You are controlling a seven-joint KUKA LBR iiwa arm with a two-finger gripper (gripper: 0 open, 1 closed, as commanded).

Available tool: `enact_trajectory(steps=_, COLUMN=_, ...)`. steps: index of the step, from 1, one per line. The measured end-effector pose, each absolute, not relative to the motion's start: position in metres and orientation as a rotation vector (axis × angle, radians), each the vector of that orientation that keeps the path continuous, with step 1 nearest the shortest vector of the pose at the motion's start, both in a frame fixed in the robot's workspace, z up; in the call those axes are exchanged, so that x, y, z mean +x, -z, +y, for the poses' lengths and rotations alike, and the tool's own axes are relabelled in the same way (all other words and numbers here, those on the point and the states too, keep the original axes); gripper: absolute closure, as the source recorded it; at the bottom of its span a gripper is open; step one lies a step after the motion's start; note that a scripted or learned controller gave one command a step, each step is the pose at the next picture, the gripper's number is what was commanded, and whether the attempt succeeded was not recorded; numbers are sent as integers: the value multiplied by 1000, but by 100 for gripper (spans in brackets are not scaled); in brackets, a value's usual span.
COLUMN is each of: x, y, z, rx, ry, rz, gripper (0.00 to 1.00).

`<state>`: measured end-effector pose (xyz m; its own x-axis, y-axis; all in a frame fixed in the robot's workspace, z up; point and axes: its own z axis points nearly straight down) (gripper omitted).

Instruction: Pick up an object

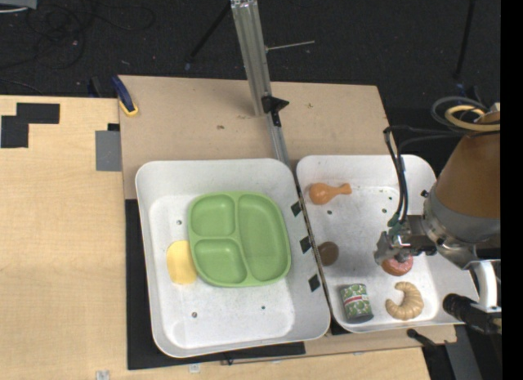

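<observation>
My gripper (398, 249) hangs low in the right bin (364, 207), directly over a pink round object (400, 266) that peeks out beneath it. A tan croissant (406, 300) lies just in front of it. A green can (356, 301) sits near the bin's front left. A small brown ball (328, 252) rests by the bin's left wall, and an orange drumstick-shaped toy (327, 192) lies toward the back. The gripper's body covers the pink object's upper part.
The left bin (229, 321) bears a green divided plate (239, 239) and a yellow object (181, 261) beside it. A metal post (255, 55) rises behind the bins. A black cable (398, 178) runs down to the wrist.
</observation>
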<state>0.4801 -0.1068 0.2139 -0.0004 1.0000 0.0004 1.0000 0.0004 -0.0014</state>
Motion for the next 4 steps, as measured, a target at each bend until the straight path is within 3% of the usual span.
enact_trajectory(steps=2, x=524, y=-211, z=2, rx=-2213, ry=0, rz=-2226, gripper=100)
enact_trajectory(steps=4, x=580, y=-220, z=91, rx=-2217, ry=0, rz=-2225, gripper=100)
